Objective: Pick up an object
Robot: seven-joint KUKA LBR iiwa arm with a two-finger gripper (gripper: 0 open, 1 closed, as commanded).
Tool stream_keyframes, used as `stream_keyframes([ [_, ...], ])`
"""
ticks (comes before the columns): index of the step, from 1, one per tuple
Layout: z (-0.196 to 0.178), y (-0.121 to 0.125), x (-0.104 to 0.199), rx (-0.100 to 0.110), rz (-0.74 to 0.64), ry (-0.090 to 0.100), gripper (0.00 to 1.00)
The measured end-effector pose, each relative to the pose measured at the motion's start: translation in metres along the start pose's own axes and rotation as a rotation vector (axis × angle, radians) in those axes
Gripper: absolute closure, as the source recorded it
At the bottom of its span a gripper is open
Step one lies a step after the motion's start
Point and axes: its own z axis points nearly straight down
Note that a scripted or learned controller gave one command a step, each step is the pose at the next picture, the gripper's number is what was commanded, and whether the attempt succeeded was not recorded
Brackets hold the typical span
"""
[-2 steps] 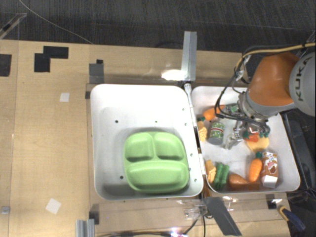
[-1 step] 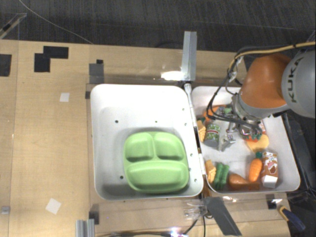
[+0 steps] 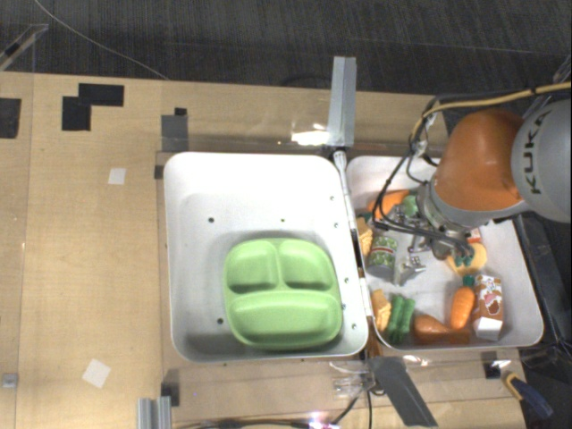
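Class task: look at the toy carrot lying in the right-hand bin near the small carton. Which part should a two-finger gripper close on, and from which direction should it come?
Grip the toy carrot across its orange middle, coming straight down from above. It lies flat and long, so its narrow width probably suits the fingers. The small carton sits close on its right, so closing across that gap may be tight.

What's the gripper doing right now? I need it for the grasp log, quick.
Gripper: down in the right bin among the toy food; whether it is open, closed or holding anything cannot be told.
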Motion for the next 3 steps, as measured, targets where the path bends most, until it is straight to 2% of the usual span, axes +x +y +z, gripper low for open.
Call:
stream_keyframes([
  [1,0.004,-0.044,-0.077,-0.013,0.105,0.045,0.0],
  [2,0.002,-0.044,-0.039,-0.002,0.121,0.005,0.0],
  [3,0.001,-0.019,-0.06,0.01,0.118,0.013,0.0],
])
